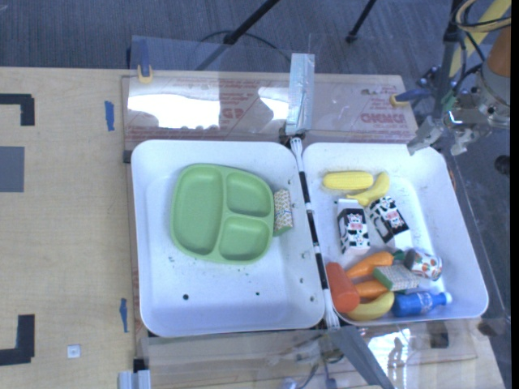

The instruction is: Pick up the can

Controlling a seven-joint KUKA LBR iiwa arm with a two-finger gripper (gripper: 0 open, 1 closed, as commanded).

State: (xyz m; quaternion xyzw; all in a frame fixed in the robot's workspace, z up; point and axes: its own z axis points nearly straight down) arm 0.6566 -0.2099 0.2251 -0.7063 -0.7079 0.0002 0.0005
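Observation:
A small can with a red and white label lies on its side near the front right of the right bin, among other items. My gripper hangs over the far right corner of that bin, well behind the can and apart from it. Its fingers stand spread, and it is open with nothing between them.
Around the can are a grey-green tube, an orange carrot, a red pepper, a blue bottle, two cow-print cartons and yellow bananas. The left bin holds a green divided plate and a small patterned box.

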